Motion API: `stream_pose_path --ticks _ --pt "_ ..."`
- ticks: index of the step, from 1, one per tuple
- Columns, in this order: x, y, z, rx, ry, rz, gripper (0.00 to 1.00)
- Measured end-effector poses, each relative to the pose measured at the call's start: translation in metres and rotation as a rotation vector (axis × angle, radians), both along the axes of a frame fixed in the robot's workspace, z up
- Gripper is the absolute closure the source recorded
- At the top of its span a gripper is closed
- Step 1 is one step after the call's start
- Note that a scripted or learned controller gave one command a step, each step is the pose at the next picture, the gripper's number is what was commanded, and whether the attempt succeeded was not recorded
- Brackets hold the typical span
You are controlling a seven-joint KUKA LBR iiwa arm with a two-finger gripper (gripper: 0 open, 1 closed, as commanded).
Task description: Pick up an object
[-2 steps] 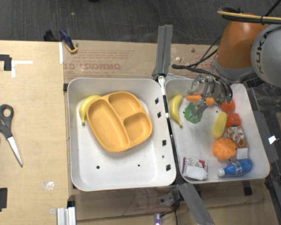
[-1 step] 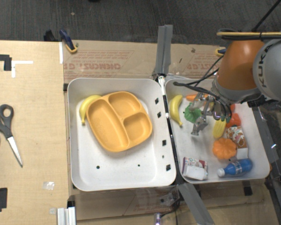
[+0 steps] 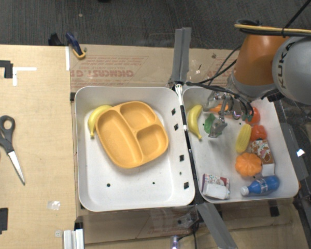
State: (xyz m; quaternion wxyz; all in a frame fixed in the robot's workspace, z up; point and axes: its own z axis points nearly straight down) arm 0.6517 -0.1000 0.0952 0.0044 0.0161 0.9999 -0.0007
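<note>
The right bin [image 3: 285,191] holds loose objects. A yellow banana [image 3: 195,121] lies lengthwise at its nine o'clock wall. A small green piece [image 3: 209,123] sits just beside it, near an orange bit [image 3: 216,108] at twelve o'clock. A yellow corn cob [image 3: 243,138] stands tilted at centre, a red-orange item [image 3: 258,132] touching it. An orange pumpkin-like fruit [image 3: 248,165] rests towards four o'clock, a patterned packet [image 3: 262,152] beside it. A blue bottle [image 3: 260,187] and white carton [image 3: 215,186] lie at six o'clock.
</note>
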Motion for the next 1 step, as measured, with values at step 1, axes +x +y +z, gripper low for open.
stream_pose_path --ticks 1 --pt "-0.0560 -0.0326 -0.0021 0.001 0.005 -0.049 0.00"
